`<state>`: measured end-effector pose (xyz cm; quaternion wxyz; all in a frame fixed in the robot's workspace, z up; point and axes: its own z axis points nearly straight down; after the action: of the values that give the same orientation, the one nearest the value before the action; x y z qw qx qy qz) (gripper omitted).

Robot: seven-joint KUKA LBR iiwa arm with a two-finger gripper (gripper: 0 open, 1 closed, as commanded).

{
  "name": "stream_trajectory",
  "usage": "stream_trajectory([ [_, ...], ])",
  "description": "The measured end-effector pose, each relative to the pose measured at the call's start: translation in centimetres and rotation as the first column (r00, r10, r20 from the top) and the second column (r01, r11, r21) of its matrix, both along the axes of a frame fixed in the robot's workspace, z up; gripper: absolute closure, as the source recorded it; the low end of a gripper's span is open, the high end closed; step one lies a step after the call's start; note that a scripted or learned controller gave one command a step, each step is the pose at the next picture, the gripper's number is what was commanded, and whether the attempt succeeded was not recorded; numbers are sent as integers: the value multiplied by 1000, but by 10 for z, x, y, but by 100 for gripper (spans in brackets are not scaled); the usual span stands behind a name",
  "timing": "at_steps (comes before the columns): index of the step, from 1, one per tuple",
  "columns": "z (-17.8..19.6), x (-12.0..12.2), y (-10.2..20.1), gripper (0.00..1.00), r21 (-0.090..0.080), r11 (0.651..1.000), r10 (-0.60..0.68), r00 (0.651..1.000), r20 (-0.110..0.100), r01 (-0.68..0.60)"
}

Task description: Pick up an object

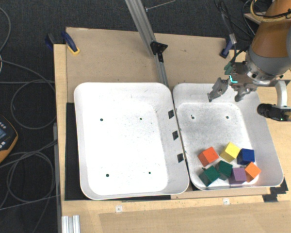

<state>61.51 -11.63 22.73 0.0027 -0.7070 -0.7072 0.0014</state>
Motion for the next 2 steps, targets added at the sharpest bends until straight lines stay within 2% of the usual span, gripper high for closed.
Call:
stream_trajectory([
  [1,3,1,0,0,-1,1000,1,1000,5,-1],
  [2,-51,10,4,0,-1,1000,2,1000,0,-2],
])
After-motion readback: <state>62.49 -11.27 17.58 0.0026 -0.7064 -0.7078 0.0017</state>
